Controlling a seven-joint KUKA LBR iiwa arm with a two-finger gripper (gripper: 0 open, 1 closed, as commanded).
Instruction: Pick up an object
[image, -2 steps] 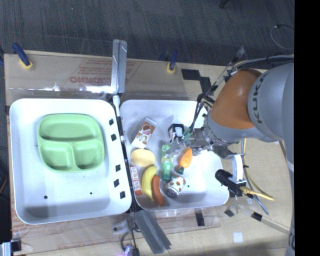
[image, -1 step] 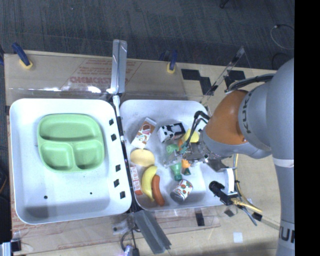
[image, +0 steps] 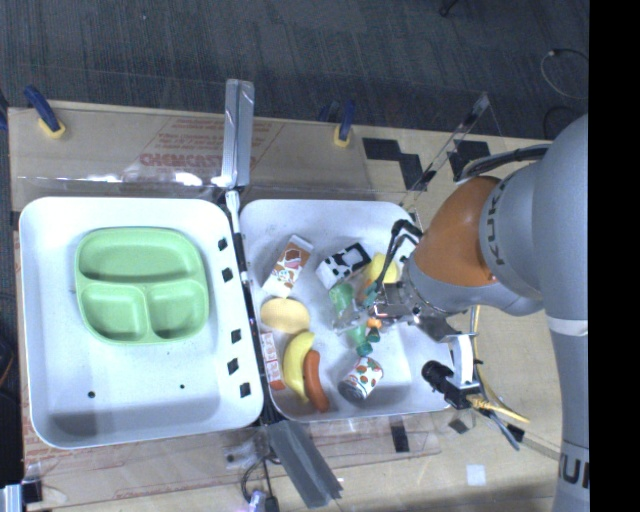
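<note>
The right bin (image: 330, 212) holds a heap of toy food. A red and white carton (image: 288, 268) and a black and white carton (image: 343, 263) lie toward the back. A yellow lemon (image: 284, 315), a banana (image: 297, 362) and a red sausage (image: 315, 380) lie along the left wall. A patterned can (image: 362, 378) lies near the front. My gripper (image: 375, 302) is down in the bin's right half, among a green piece (image: 343, 297), a yellow piece (image: 383, 268) and clear wrapping. The wrist and orange band (image: 455, 245) cover the bin's right side.
The left bin (image: 50, 400) holds a green divided tray (image: 143, 283). A metal divider (image: 238, 130) stands between the bins at the back. Blue clamps (image: 45, 112) grip the bench's far edge. Cables and a black fitting (image: 445, 382) hang beside the right bin's front corner.
</note>
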